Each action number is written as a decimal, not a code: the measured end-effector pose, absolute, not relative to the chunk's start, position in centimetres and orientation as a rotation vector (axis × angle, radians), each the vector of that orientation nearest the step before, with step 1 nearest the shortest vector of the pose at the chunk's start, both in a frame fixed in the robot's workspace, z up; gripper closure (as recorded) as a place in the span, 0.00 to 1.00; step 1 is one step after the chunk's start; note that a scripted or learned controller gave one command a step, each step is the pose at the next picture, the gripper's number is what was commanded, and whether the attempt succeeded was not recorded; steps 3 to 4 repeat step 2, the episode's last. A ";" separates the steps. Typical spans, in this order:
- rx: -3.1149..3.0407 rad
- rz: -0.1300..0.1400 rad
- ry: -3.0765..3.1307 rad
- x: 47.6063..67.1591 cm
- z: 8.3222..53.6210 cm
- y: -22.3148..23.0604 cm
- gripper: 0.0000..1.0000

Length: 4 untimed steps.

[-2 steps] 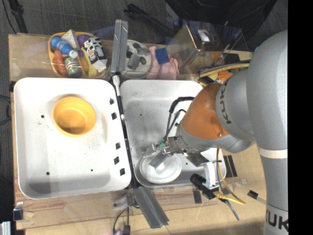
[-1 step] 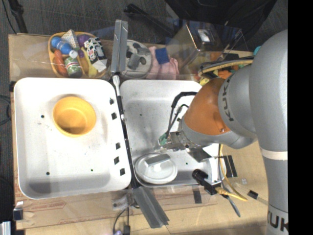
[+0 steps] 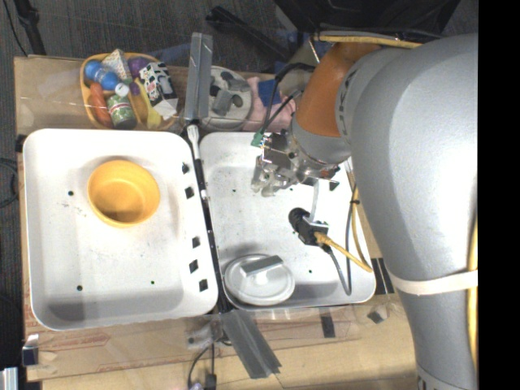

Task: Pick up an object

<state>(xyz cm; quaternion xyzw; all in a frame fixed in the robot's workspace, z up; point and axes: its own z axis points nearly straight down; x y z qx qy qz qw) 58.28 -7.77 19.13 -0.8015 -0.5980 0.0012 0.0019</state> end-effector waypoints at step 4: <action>-2.450 0.006 -1.956 49.9 9.0 -12.8 0.00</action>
